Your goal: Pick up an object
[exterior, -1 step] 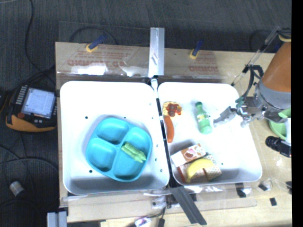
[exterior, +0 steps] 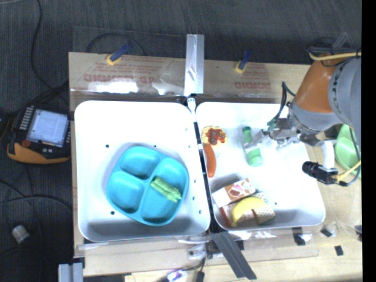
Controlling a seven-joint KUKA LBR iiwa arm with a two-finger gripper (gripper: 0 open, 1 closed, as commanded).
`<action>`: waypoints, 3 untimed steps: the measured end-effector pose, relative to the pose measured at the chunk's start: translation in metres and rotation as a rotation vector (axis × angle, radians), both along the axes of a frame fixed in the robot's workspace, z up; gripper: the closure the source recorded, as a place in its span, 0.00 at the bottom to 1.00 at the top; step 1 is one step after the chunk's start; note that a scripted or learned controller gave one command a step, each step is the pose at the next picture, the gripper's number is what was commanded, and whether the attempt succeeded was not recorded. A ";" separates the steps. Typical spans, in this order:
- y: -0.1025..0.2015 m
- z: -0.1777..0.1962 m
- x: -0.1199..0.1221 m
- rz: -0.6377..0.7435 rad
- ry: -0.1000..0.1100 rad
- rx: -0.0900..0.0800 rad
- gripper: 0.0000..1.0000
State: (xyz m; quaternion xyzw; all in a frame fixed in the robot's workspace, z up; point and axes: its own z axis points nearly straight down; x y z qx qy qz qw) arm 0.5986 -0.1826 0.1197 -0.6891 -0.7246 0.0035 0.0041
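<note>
My gripper (exterior: 275,132) hangs over the upper right part of the right bin (exterior: 294,181), below the arm's orange band (exterior: 316,93). Just to its left lies a small green bottle-like object (exterior: 252,148), close to the gripper; whether they touch is unclear. A red and yellow item (exterior: 214,135) and an orange carrot (exterior: 210,161) lie along the bin's left wall. At the front sit a small printed box (exterior: 237,190), a yellow banana (exterior: 245,208) and a brown piece (exterior: 265,215).
The left bin (exterior: 94,128) holds a blue divided plate (exterior: 132,184) with a green vegetable (exterior: 166,189) in one section. A light-green object (exterior: 346,147) sits by the right bin's right rim. A black part (exterior: 317,170) of the arm hangs over that side.
</note>
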 end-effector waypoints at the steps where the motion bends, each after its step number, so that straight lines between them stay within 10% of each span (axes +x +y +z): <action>1: 0.015 -0.031 0.013 0.082 -0.013 -0.006 0.00; 2: 0.015 -0.024 0.014 0.084 -0.012 -0.003 1.00; 3: 0.074 0.044 0.015 0.188 -0.002 0.002 1.00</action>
